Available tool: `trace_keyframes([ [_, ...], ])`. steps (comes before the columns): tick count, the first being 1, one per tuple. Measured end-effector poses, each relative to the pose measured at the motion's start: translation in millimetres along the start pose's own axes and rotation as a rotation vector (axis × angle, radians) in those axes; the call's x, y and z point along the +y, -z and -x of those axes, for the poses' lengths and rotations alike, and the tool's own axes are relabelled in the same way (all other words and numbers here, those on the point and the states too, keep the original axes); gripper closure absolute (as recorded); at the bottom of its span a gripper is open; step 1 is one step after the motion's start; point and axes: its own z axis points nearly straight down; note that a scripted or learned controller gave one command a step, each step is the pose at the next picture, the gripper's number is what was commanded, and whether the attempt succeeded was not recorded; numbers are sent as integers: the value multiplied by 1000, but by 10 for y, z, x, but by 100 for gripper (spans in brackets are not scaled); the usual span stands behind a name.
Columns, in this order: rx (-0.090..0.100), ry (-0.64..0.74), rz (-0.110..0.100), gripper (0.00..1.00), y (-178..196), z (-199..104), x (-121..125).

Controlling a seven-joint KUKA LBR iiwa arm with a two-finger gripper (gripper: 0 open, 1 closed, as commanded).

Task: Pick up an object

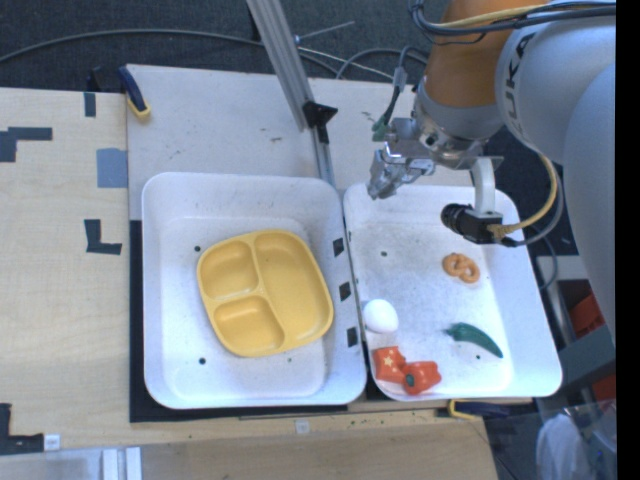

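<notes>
My gripper [383,183] hangs over the far left corner of the right bin [520,268], with nothing visible between its fingers. In that bin lie a brown pretzel [461,266] at the right, a green pepper [475,338] below it, a white egg [380,316] near the left wall, and a red toy piece [405,368] at the near edge. All of these sit well away from the gripper, toward the near side.
A yellow divided tray [264,290] lies in the left bin [160,268]. A slanted metal pole [285,53] rises behind the bins, ending close to the gripper's left. A black cylinder [470,221] on the arm overhangs the right bin's far side.
</notes>
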Motion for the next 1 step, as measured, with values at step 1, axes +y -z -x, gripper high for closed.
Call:
trace_keyframes([
  [1, 1, 1, 1, 100, -16, -527, -241],
])
